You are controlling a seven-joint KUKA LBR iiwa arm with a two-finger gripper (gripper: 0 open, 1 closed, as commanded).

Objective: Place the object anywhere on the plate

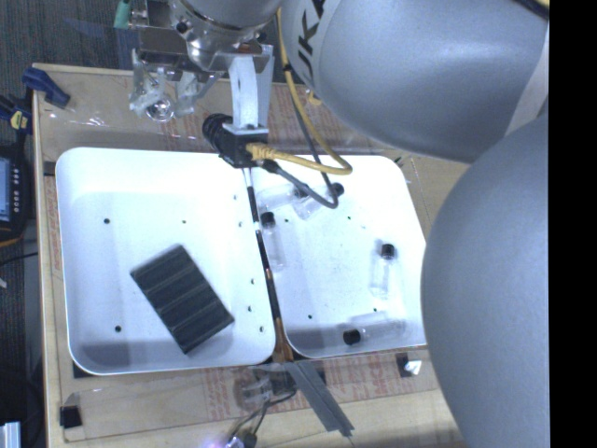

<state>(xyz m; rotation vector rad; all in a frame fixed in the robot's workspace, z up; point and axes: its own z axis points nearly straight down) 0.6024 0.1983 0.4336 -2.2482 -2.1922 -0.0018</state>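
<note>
With the hand (173,96) high behind the bins, its state impossible to tell, it should descend squarely over a clear vial (382,269) before carrying it to the dark plate (182,298).

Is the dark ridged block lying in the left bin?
Yes, the dark ridged block lies flat on the floor of the left bin.

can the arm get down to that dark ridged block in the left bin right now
Probably yes: the dark ridged block lies flat in the left bin with nothing on or beside it, and the gripper hangs above the bin's far edge.
</note>
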